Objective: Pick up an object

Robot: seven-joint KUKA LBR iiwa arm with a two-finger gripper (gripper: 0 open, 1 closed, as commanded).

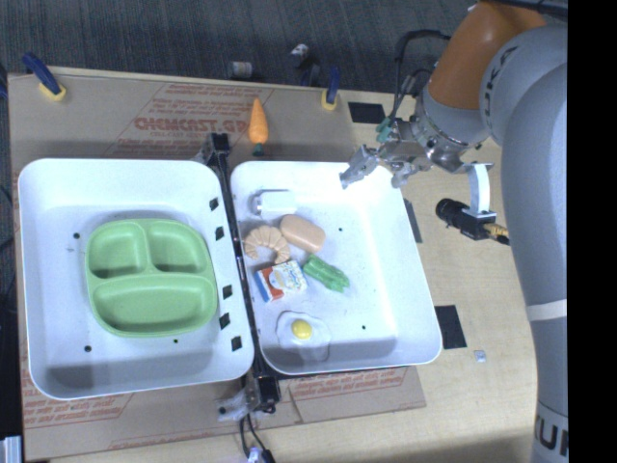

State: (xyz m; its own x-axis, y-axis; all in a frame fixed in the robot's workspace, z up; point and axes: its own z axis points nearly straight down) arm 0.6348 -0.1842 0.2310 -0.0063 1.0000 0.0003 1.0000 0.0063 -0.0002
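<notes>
The right bin point(410, 302) holds several toy foods. A white piece point(273, 202) lies at the back. In front of it are a ridged tan pastry point(265, 244) and a peach bun point(303, 233). A green pickle point(326, 275) lies beside a small red, white and blue carton point(281, 278), and a fried egg point(302, 330) sits near the front wall. My gripper point(376, 172) hangs over the bin's far right corner. Its fingers are spread open with nothing between them, and it is well clear of the food.
The left bin point(48, 355) holds a green divided plate point(149, 276). An orange carrot toy point(257, 122) lies on the cardboard behind the bins. Blue clamps point(45, 75) point(331, 87) sit at the back edge. The arm's cables and a black fitting point(468, 218) hang right of the bin.
</notes>
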